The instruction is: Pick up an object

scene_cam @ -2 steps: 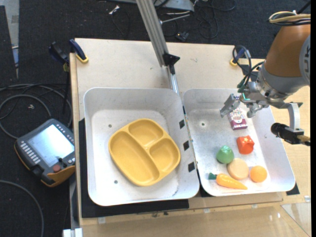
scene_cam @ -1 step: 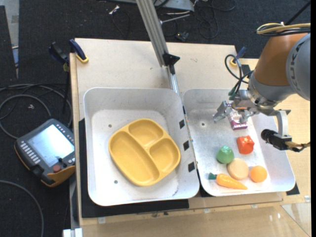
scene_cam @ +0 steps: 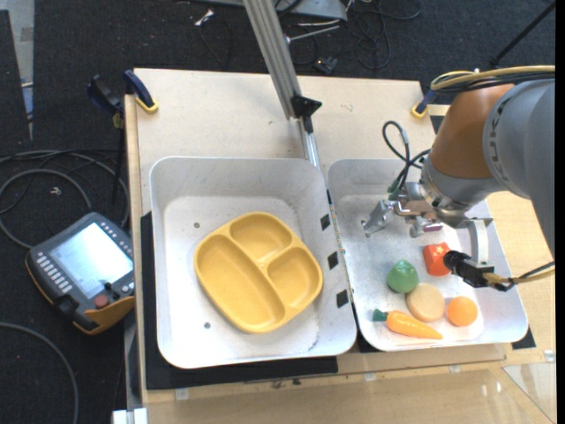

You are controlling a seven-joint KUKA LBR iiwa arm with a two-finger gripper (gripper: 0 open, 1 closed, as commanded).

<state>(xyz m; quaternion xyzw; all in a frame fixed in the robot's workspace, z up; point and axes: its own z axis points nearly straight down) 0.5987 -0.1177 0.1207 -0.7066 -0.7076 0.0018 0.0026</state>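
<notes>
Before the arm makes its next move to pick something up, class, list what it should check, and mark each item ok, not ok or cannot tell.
1. Objects within the right bin: ok. A green piece, tan piece, orange ball, carrot and red piece lie there.
2. Gripper over that bin: ok, above its upper part.
3. Gripper right above a target: not ok, the toys lie nearer the front.
4. Fingers open or shut: cannot tell.
5. Anything held already: cannot tell.
6. Yellow tray out of the way: ok, it sits in the left bin.
</notes>
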